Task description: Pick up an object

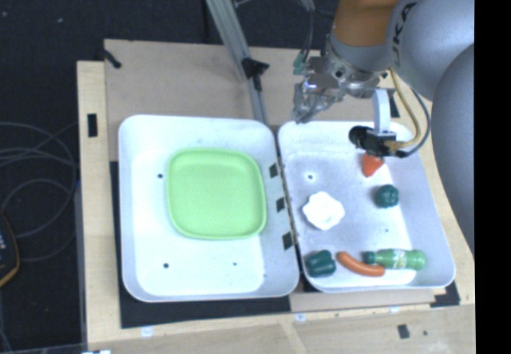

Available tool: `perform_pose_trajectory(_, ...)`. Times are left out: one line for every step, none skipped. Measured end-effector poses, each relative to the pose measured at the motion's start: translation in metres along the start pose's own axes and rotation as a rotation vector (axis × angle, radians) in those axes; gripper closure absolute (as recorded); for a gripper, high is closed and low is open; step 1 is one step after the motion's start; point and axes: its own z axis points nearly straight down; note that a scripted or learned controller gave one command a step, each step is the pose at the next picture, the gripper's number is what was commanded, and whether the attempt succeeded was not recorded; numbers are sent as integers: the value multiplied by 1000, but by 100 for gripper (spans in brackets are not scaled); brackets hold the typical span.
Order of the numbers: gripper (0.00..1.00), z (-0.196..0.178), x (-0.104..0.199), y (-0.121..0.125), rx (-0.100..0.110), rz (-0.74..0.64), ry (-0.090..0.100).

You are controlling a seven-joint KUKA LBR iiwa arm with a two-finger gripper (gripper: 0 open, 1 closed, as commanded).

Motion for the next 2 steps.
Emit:
perform_pose_trajectory(100,-2,48,3,0,1,0)
perform_pose_trajectory(100,19,99,6,2,1,-1)
